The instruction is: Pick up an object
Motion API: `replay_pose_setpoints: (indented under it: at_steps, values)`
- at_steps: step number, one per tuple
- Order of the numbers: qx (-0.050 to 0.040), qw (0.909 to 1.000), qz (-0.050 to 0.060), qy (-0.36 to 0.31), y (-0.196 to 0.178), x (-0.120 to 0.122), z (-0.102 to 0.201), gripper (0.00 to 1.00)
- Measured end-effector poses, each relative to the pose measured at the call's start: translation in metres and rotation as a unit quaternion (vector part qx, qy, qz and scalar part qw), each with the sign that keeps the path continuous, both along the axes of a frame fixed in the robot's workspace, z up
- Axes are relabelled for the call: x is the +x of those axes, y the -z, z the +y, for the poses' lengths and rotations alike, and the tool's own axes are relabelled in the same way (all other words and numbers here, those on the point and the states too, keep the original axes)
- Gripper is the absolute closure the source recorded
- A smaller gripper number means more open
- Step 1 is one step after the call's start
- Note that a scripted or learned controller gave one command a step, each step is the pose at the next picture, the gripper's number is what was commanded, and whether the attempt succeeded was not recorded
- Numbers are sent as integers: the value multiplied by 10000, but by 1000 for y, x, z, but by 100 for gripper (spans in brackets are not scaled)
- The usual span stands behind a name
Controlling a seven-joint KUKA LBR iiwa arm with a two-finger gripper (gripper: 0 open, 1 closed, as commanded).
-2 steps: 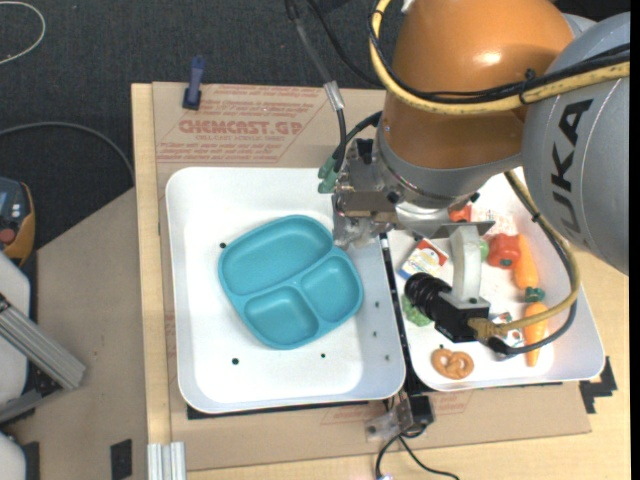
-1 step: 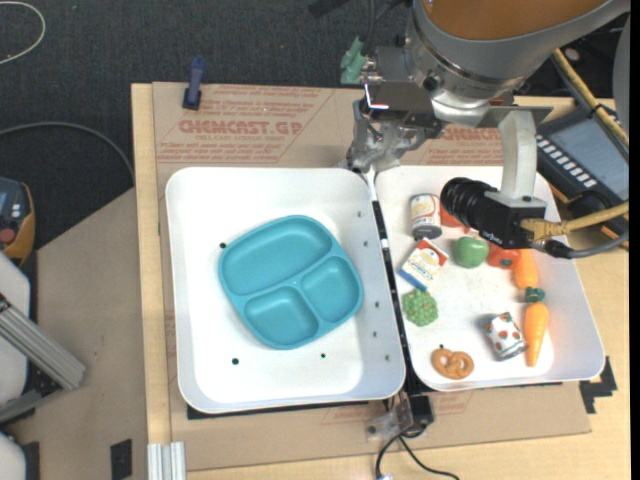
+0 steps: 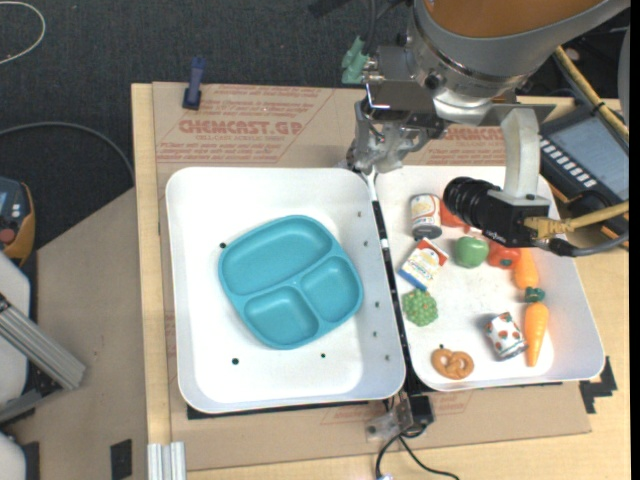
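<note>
My gripper [image 3: 376, 154] hangs over the far rim where the two white bins meet, with nothing seen in it. The right bin [image 3: 585, 343] holds a small tin can [image 3: 424, 211], a little white carton [image 3: 423, 265], a green ball-like fruit [image 3: 470, 252], a green broccoli piece [image 3: 421, 309], a pretzel [image 3: 453, 363], a red and white mini can [image 3: 505, 336] and two carrots [image 3: 537, 330] [image 3: 527, 269]. The tin can lies closest to the gripper, a little nearer and to the right of it.
A blue divided plate [image 3: 290, 281] lies in the middle of the left bin [image 3: 190, 268]. The bins rest on a cardboard sheet [image 3: 260, 123], which bears a blue clip [image 3: 193, 83] at its far left corner. The big arm body [image 3: 500, 18] looms over the far right.
</note>
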State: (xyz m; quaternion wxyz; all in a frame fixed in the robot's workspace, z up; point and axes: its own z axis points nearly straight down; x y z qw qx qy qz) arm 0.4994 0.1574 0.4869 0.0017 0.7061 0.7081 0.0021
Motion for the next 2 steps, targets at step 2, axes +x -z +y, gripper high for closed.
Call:
replay_pose_setpoints:
  at_steps: [2]
  values:
    - [-13, 10000, 47, 72, 11, -7, -100, 100]
